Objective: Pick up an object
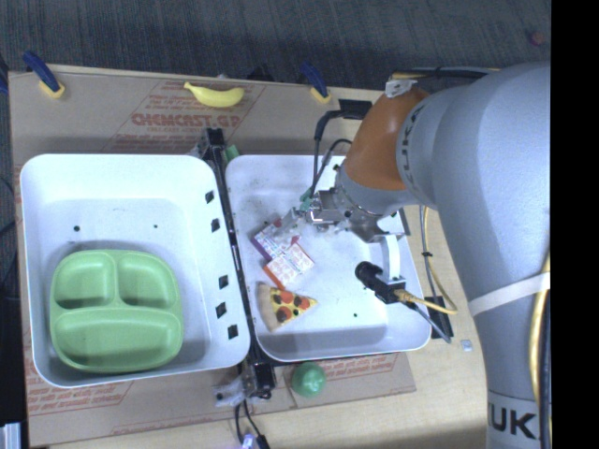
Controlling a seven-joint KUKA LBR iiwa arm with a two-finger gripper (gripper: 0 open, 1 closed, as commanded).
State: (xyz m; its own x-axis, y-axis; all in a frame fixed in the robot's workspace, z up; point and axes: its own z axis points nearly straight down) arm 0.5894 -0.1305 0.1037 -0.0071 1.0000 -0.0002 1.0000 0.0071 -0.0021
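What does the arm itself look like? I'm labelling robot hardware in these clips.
The arm is bulky, rounded and light grey, with an orange band above the wrist. White KUKA lettering sits on a black patch low on its body. Black cables run beside the band, and a yellow cable trails near the black-and-metal gripper.

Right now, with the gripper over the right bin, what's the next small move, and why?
Probably a short drop toward the red-and-white packets. The gripper sits just up and right of them in the right white bin, with nothing visible between its fingers. The toy pizza slice lies farther off, near the bin's front left corner. Whether the fingers are open is unclear.
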